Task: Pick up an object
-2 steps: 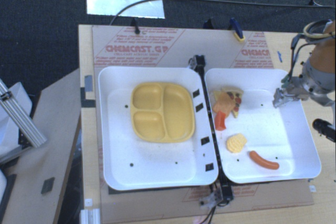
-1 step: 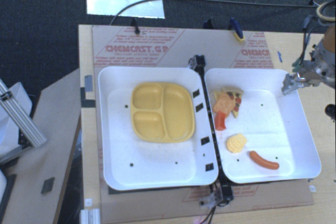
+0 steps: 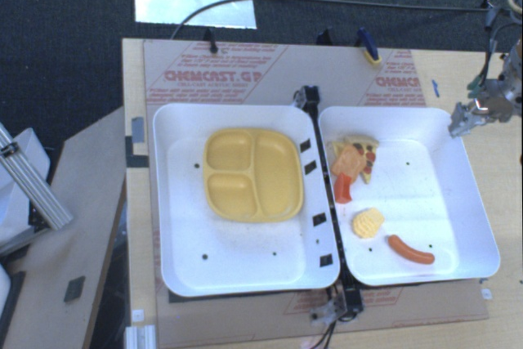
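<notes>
Curved orange-red sausage (image 3: 410,250) lying in right bin (image 3: 458,176), pincer (image 3: 467,120) over bin's far corner, grip state unclear

Dark carpet floor (image 3: 65,20) around wooden bench (image 3: 98,167)

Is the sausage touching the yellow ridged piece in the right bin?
Apart. The camera view shows bare white bin floor between the sausage and the yellow ridged piece, which lies up and left of it.
</notes>
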Robot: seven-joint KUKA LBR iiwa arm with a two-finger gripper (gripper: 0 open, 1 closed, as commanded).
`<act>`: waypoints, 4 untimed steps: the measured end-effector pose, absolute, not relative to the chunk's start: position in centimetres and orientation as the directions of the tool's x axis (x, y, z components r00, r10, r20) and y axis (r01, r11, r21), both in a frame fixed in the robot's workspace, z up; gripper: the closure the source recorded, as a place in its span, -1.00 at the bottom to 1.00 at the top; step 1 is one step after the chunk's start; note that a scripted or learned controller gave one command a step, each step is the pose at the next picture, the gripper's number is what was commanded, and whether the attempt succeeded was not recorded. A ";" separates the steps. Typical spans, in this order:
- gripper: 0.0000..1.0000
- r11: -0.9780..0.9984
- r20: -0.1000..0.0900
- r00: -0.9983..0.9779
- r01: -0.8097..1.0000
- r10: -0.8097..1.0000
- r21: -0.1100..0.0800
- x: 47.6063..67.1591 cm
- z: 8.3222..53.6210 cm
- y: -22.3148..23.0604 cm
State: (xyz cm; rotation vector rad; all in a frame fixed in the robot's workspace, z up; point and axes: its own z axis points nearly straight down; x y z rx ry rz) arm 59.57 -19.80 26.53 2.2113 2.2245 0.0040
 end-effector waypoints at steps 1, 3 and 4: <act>1.00 0.008 0.000 -0.008 1.000 1.000 0.000 58.9 25.1 -15.1; 1.00 0.009 0.002 -0.009 1.000 1.000 0.000 56.9 22.6 -4.8; 1.00 0.010 0.002 -0.010 1.000 1.000 -0.001 55.3 21.9 0.8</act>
